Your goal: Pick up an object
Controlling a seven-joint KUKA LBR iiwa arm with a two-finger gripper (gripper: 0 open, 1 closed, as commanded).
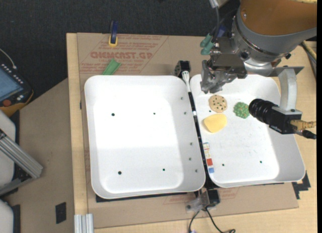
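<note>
The arm (pixel 282 10) reaches in from the right, its wrist bent down over the far corner of the right bin (pixel 251 171). The fingers (pixel 210 87) hang just above a cookie (pixel 218 103); open or closed, I can't tell. Cardboard (pixel 131 51) reads "CHEMCAST GP". Yellow piece (pixel 215 123) near the cookie, green lump (pixel 241 109) beside.

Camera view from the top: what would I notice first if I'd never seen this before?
Probably the big grey arm with its orange band, reaching in from the upper right with its gripper over the right bin. Just below it lie a cookie, a yellow piece and a small green thing, close together. The left bin sits beside it.
</note>
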